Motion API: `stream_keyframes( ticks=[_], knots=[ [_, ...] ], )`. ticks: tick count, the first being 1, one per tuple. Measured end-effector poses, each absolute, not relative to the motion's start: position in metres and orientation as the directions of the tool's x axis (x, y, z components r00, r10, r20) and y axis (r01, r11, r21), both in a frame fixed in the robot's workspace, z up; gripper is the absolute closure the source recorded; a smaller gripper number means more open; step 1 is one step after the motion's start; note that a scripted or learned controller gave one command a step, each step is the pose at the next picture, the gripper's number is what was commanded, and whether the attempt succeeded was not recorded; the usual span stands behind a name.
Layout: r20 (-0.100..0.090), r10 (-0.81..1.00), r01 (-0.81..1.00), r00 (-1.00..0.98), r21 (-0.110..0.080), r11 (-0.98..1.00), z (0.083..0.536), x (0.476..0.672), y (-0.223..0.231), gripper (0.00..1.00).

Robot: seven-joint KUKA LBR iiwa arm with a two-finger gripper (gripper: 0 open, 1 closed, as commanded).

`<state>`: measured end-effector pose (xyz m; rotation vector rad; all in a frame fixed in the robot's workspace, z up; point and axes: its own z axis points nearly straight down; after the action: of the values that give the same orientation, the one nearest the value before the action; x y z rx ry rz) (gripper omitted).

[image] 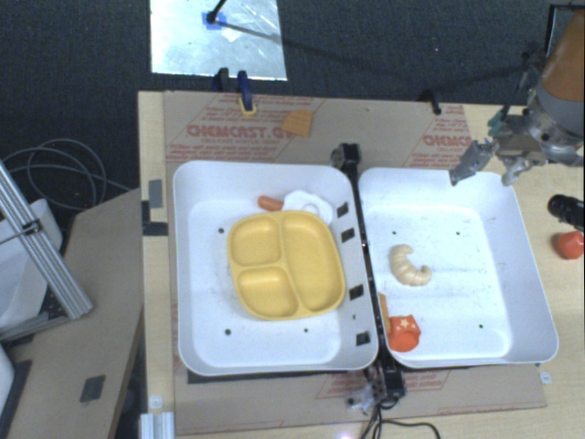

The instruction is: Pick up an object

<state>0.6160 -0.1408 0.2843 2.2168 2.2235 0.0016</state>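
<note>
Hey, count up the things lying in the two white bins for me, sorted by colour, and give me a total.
Yellow: 1, the yellow three-compartment plastic tray
White: 1, the white object behind that tray
Orange: 2, the small orange piece beside it and the orange block in the right bin's near corner
Cream: 1, the cream curved croissant-shaped toy
Total: 5

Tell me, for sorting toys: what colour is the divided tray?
Yellow divided tray, camera view.
</note>
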Motion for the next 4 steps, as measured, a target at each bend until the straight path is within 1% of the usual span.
stream_keyframes(
  ticks=[1, 2, 3, 4],
  knots=[
    [0.005, 1.000, 1.000, 0.002, -0.018, -0.002, 0.143, 0.516, -0.139, 0.00],
    [0.001, 1.000, 1.000, -0.010, 0.003, 0.010, 0.088, 0.594, -0.094, 0.00],
    [0.001, 1.000, 1.000, -0.001, -0.003, 0.001, 0.084, 0.559, -0.094, 0.00],
    [0.000, 1.000, 1.000, -0.002, 0.006, 0.002, 0.096, 0.563, -0.095, 1.00]
  ],
)
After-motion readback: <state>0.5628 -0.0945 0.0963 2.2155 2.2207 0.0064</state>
